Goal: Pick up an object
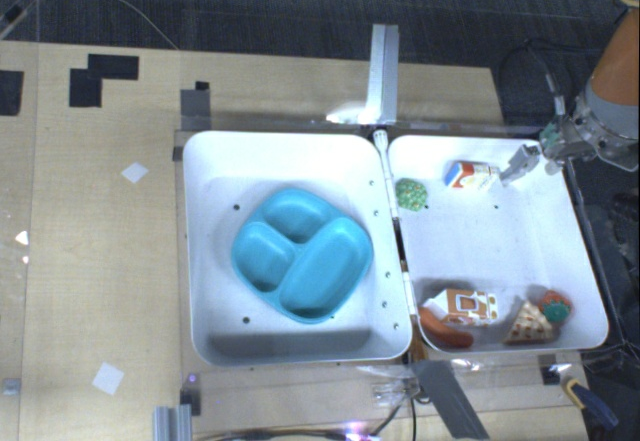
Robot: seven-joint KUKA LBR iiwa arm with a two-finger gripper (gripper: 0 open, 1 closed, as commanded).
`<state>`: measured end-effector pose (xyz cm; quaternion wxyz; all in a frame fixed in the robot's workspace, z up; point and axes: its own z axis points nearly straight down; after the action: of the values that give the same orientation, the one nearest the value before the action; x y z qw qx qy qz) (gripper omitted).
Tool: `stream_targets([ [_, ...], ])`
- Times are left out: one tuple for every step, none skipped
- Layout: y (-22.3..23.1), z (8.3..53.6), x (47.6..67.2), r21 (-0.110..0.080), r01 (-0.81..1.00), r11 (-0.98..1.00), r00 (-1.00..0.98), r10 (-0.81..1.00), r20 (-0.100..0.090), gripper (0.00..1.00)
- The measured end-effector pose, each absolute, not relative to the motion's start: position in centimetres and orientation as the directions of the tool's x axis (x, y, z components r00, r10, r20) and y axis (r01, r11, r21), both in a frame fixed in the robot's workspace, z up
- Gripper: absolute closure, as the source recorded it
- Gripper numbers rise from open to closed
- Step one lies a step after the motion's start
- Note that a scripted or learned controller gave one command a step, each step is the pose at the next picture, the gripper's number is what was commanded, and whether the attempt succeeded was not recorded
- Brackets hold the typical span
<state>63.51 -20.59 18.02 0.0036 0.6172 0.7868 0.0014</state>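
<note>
Near edge of the right bin: a small orange-and-white carton (468, 306) lies along the near wall, left of middle, with a red sausage-like piece (445, 329) touching its near-left side.
Near right corner of the right bin: a pizza-slice toy (530, 325) lies just right of the carton, and a round orange-and-green toy (556, 308) touches its far-right side.
Right bin: a shallow white bin (500, 249), its middle floor bare between the near cluster and the far things.
Left bin: a shallow white bin (210, 229) beside the right one, their walls meeting at the middle divider.
Blue dish: a three-compartment blue plate (300, 254) sits in the middle of the left bin, nothing in its compartments.
Green ball: a small knobbly green ball (411, 193) rests in the far left of the right bin, just beside the divider.
Small box: a red, white and blue box (470, 174) lies on its side in the far part of the right bin, right of the green ball and apart from it.
Gripper: the gripper (522, 163) sits low over the far right of the right bin, just right of the small box; nothing stands between them, and nothing shows between its fingers. Whether the fingers are apart or together I cannot tell.
Arm: the grey arm (610, 119) with its orange band comes in from the far right, over the bin's right rim.
Far bench: a metal post (384, 69) stands upright behind the divider.
</note>
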Motion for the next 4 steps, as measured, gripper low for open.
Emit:
stream_targets([
  [-19.8,13.3,66.1,0.007,0.944,0.329,-0.329,0.944,-0.005,0.00],
  [-16.5,9.6,67.0,0.000,0.909,0.416,-0.416,0.909,-0.013,0.00],
  [-16.5,9.2,66.6,-0.013,0.841,0.541,-0.541,0.841,-0.012,0.00],
  [-18.4,16.0,67.1,0.008,0.847,0.532,-0.532,0.847,-0.008,0.00],
])
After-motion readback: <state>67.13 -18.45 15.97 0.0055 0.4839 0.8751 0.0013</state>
